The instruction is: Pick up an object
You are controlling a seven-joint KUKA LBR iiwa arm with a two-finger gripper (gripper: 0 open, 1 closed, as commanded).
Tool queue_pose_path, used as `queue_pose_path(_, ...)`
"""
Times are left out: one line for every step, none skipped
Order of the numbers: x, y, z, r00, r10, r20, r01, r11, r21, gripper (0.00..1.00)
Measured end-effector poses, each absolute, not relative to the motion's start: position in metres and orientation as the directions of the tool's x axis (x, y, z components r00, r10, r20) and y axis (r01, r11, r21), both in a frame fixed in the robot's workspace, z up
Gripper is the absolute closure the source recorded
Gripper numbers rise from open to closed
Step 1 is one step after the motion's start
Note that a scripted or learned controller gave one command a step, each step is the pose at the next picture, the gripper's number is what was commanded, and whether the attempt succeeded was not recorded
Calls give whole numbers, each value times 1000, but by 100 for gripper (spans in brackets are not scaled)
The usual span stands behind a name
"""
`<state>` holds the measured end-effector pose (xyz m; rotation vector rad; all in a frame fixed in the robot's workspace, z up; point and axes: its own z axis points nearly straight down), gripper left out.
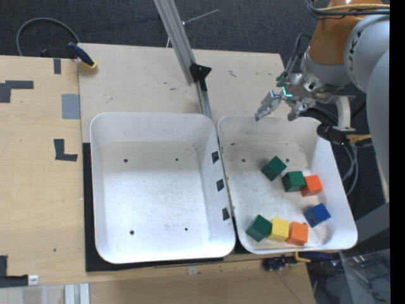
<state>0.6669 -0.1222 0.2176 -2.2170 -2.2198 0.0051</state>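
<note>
A: So, which one to take?

B: The dark green block (pixel 273 168) in the right bin (pixel 335 189). It lies apart from the others, with free sides for the fingers.

A: How will it handle?

B: Likely light, rigid and smooth-faced, so grip two opposite flat faces squarely.

A: And the gripper (pixel 278 105)?

B: It hangs above the bin's far rim, fingers spread, holding nothing.

robotics lab | KUKA arm (pixel 354 37) | taped plywood bench (pixel 38 170) | white bins (pixel 101 132)
</note>
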Motion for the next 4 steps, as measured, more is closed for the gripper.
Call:
queue_pose_path(668, -123, 220, -2, 1000, -1, 1000, 2, -2, 0)
queue_pose_path(676, -121, 170, -2, 1000, -1, 1000, 2, -6, 0)
queue_pose_path(678, -121, 106, -1, 1000, -1, 1000, 1, -12, 0)
queue_pose_path(676, -122, 92, 0, 1000, -2, 1000, 0, -14, 0)
